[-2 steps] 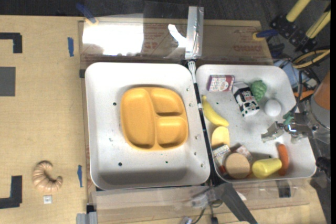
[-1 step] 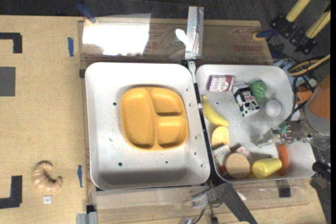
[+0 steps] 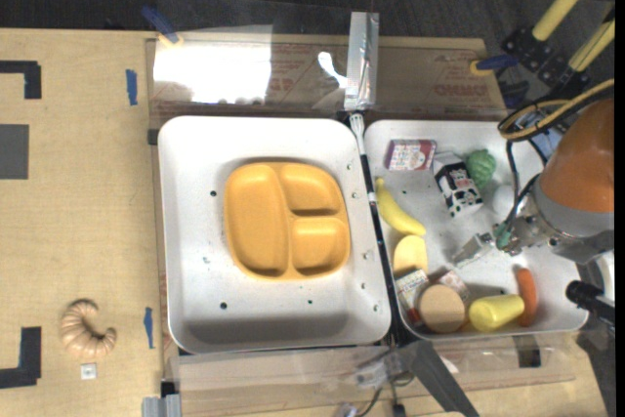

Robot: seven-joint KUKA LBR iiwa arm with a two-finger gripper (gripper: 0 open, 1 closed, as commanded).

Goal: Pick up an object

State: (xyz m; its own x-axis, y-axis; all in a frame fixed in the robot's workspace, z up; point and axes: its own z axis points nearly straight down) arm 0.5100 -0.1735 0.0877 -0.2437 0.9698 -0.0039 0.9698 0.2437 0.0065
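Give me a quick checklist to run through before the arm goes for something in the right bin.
1. Tool is over the right bin: ok.
2. Tool open and ready: cannot tell, its tips are too small and cluttered to read.
3. Nothing already held: cannot tell, for the same reason.
4. A target with room around it: ok, the banana lies apart at the bin's left side.
5. Crowded front corner: not ok, the yellow piece, carrot and round tan item sit packed together.
6. Yellow divided tray in the left bin is out of the arm's way: ok.
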